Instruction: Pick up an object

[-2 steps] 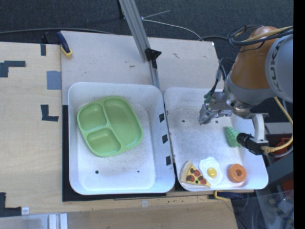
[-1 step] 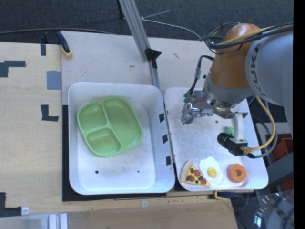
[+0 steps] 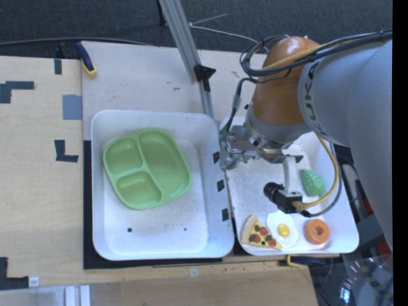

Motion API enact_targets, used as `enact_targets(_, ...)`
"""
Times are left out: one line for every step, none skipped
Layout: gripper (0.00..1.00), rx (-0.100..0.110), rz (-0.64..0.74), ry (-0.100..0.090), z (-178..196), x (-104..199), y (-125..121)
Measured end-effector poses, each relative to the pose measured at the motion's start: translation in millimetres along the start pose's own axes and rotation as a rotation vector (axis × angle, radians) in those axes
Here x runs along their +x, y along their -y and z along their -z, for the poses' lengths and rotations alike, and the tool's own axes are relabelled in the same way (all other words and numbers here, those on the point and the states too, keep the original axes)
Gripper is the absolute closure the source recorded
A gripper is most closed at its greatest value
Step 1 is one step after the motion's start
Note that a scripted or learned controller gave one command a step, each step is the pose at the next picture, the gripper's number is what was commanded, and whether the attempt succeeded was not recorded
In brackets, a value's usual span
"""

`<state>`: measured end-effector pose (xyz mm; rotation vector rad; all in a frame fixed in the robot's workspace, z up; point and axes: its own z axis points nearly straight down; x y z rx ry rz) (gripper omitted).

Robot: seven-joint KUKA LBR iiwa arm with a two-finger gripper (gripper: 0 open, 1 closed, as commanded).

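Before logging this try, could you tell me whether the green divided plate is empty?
Empty: the green divided plate lies flat in the left bin, all three compartments showing bare green.

The arm hides much of the right bin and part of the green toy.

A green divided plate lies in the left bin. In the right bin, a pizza slice, fried egg and orange ring line the near wall, the egg between the other two. The gripper hangs over that bin's left edge.
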<state>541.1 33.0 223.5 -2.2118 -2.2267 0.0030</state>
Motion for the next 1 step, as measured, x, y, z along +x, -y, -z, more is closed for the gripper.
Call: enact_targets(1.00, -0.001, 0.000, 0.000, -0.8, 44.5, 4.6)
